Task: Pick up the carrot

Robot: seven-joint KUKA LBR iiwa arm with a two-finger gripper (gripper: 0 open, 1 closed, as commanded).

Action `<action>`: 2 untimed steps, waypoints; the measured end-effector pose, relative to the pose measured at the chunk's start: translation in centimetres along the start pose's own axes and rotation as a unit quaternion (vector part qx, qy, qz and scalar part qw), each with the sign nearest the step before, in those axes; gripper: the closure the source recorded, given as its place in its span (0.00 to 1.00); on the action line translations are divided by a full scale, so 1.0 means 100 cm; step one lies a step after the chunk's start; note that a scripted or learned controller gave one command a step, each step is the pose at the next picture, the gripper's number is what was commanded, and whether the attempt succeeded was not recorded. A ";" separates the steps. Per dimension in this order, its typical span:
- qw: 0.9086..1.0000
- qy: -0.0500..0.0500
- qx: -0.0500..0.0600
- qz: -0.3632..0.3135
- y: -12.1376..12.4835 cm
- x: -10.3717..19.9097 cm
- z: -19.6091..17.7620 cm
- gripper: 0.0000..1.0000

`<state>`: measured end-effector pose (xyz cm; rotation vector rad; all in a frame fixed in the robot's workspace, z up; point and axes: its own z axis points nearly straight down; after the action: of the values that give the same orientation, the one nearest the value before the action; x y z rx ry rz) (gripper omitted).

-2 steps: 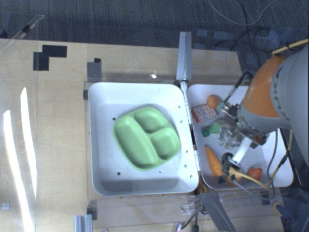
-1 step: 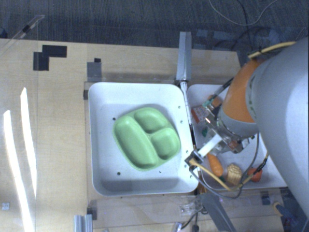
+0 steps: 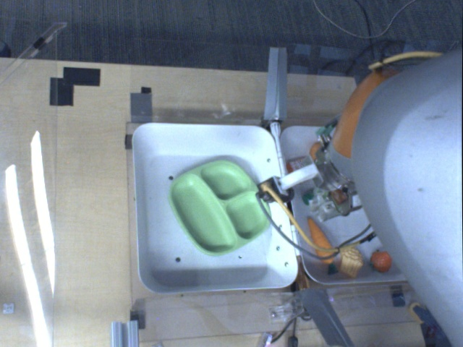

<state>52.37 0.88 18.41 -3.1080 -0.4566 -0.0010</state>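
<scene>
Light is being reflected softly by the smooth white plastic bins (image 3: 148,194); a matt green plastic tray (image 3: 217,207) and the pale wood-look bench (image 3: 72,215) are being shown.

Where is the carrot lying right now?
The carrot lies in the right bin, near its front-left corner, just below the gripper and left of a tan object.

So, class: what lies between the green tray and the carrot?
In the camera view, the left bin's right wall and a yellow cable lie between the green tray and the carrot.
</scene>
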 end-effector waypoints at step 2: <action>1.000 0.002 0.000 -0.011 -0.002 0.004 -0.021 1.00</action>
<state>52.66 1.15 20.52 -3.1028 -0.4916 -0.0073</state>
